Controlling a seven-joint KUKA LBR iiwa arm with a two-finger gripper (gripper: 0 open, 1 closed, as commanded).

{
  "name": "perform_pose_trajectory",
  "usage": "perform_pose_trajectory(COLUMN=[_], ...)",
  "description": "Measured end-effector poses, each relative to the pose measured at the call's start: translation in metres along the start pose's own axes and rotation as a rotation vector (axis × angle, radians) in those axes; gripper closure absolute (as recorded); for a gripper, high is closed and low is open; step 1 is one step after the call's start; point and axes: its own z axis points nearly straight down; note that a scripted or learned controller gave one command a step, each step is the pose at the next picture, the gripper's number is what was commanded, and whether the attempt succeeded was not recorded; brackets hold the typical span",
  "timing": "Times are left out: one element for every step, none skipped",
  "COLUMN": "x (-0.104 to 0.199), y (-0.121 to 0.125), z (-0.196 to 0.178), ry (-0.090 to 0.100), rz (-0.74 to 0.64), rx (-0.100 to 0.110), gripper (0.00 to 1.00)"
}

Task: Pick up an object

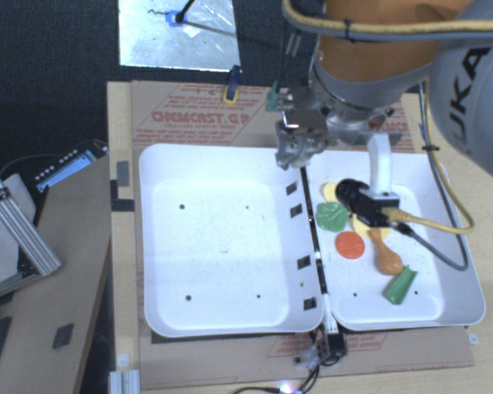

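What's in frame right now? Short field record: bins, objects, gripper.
left bin: shallow white bin, bare floor with small dark dots
right bin: shallow white bin, holds all the objects
objects: green round piece; orange-red disc; tan pear-shaped piece; green stick-shaped block; yellow piece, partly hidden
gripper: two-finger gripper above the divider's far end, nothing seen between its fingers
task status: no object picked up yet

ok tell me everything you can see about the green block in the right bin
The green block is a small, elongated, solid green piece that looks like plastic or foam. It lies flat and tilted diagonally on the floor of the right bin, near the front. Its upper end sits right by the rounded end of the tan piece; contact is unclear.
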Motion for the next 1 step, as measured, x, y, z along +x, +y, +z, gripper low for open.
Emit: perform_pose_trajectory(x=[0.0744], y=[0.0036], z=[-0.0495], ry=[0.007], rz=[-0.004], rx=[-0.014], gripper=[1.00])
